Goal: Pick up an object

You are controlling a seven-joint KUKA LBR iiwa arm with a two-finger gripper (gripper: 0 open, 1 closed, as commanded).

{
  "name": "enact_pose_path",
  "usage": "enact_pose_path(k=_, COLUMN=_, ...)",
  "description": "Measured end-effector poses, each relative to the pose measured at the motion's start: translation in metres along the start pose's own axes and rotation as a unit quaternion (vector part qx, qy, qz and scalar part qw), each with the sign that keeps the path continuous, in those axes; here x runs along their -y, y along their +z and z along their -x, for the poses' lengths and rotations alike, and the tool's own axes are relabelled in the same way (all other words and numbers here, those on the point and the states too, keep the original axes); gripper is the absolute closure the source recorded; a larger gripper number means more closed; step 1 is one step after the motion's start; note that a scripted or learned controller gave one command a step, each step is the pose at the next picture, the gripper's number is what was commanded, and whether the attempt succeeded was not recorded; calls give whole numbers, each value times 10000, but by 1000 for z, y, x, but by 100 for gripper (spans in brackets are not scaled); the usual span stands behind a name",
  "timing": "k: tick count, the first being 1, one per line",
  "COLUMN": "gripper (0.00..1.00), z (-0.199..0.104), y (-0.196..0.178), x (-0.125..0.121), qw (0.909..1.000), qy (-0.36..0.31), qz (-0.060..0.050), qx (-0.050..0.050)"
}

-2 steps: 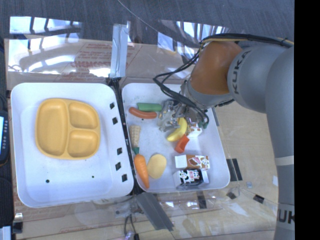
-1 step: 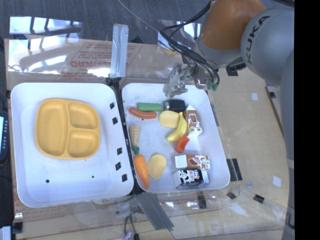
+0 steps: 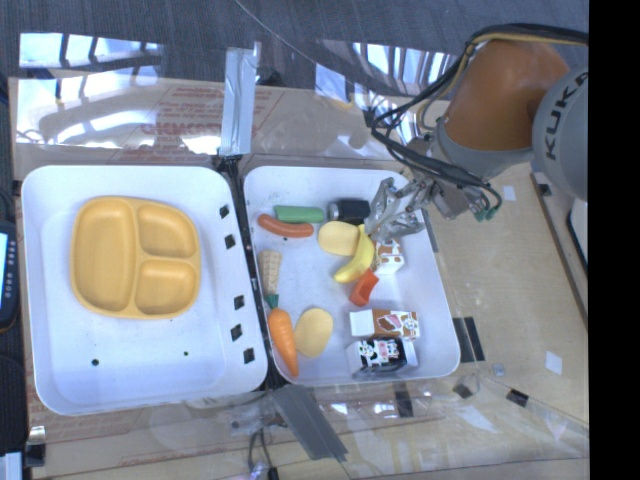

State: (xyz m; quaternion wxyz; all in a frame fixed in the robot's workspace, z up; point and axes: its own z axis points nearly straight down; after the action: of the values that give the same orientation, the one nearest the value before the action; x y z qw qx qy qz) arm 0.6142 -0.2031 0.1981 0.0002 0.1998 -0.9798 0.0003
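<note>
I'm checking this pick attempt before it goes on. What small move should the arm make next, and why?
Probably a short drop straight down. The end effector hangs over the upper right of the right bin, just above the banana and beside the small carton; nothing shows between its fingers, so it looks not yet low enough to grasp.

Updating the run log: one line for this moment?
gripper over right bin | beside banana | nothing seen held | yellow tray in left bin

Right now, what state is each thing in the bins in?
Gripper: low over the right bin, by the banana.
Yellow plate: flat, upright, in the left bin.
Carrot: lying flat.
Hot dog: lying flat.
Two small cartons: lying on their sides.
</note>
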Motion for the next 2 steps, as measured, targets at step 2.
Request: enact_pose_path(k=2, gripper=100, z=-23, y=-46, x=-30, qw=9957, qy=926, qz=-13, qx=25)
